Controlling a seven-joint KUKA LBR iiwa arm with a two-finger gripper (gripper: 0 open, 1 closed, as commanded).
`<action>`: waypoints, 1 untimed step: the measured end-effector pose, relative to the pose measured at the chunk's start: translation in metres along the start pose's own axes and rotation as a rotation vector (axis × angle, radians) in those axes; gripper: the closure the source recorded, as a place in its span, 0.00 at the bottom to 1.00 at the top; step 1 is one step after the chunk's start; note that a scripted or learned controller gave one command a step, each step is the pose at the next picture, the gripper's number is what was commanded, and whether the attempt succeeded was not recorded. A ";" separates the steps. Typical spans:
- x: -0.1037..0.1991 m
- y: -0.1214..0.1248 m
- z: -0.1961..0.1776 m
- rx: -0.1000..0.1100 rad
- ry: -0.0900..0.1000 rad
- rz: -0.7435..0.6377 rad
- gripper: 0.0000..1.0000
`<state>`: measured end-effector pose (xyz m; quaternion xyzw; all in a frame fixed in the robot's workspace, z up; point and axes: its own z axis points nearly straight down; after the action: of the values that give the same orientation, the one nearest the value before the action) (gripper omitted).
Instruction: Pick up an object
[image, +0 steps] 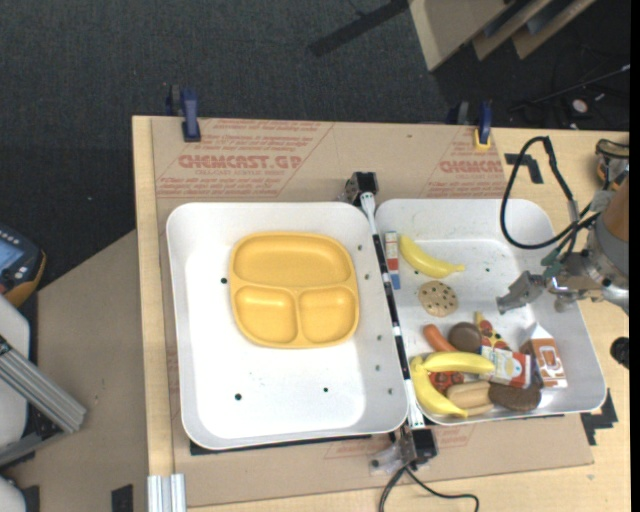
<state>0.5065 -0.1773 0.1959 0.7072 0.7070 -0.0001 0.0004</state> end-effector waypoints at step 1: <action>0.042 0.052 0.116 -0.001 0.003 -0.004 0.00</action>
<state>0.5582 -0.1354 0.0804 0.7058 0.7084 0.0014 0.0000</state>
